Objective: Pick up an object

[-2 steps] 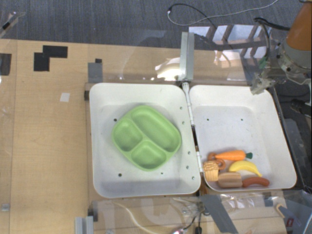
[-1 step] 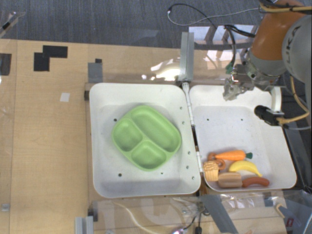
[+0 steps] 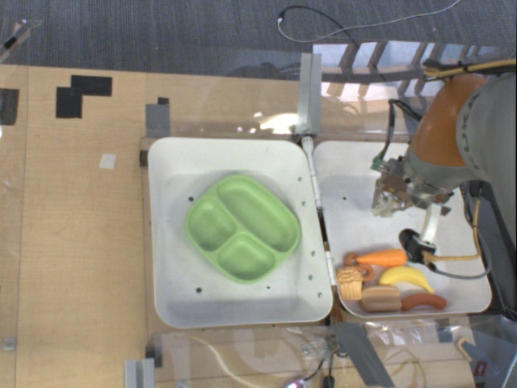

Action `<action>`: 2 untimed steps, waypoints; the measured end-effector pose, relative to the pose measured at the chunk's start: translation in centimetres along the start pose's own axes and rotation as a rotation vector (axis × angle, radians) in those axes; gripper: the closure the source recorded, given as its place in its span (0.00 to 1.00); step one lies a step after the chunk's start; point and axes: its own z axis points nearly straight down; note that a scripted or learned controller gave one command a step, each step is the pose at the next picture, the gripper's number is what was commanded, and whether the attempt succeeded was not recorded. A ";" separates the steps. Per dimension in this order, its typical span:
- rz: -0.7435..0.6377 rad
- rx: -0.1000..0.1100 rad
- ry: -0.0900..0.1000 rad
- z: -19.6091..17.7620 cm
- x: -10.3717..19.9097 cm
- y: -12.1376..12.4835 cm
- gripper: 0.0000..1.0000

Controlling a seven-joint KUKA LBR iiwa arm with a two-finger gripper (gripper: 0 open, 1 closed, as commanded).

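Two fingers (image 3: 386, 206) on the gripper (image 3: 396, 194), pointing down over the upper middle of the right bin (image 3: 347, 176); apart or together cannot tell, too small and dark to read. Nothing visibly between them. Above the white bin floor, well apart from the food below. Grey arm (image 3: 493, 128) with orange band (image 3: 440, 128) reaching in from the right edge of the frame. Black cable (image 3: 420, 245) looping just below the wrist.

Along the lower edge of the right bin, clustered together: carrot (image 3: 380, 258) at the top of the group, banana (image 3: 407, 278) just right and below, muffin (image 3: 350, 280) at the lower left corner, bread roll (image 3: 381, 299) beside it, sausage (image 3: 423, 301) at lower right. Touching or nearly so.

Left bin (image 3: 174, 289) at frame centre, holding a green divided plate (image 3: 242, 227), three compartments, set at a slant. Wooden surface (image 3: 73, 241) filling the left; black squares (image 3: 81, 94) at upper left. Grey carpet (image 3: 161, 14) across the top, thin cable (image 3: 323, 23) on it.
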 end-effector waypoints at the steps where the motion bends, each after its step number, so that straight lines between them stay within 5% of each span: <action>1: 0.217 -0.003 -0.001 -8.1 -5.4 -1.8 1.00; 2: 0.320 0.001 0.000 -5.5 -7.5 -1.8 1.00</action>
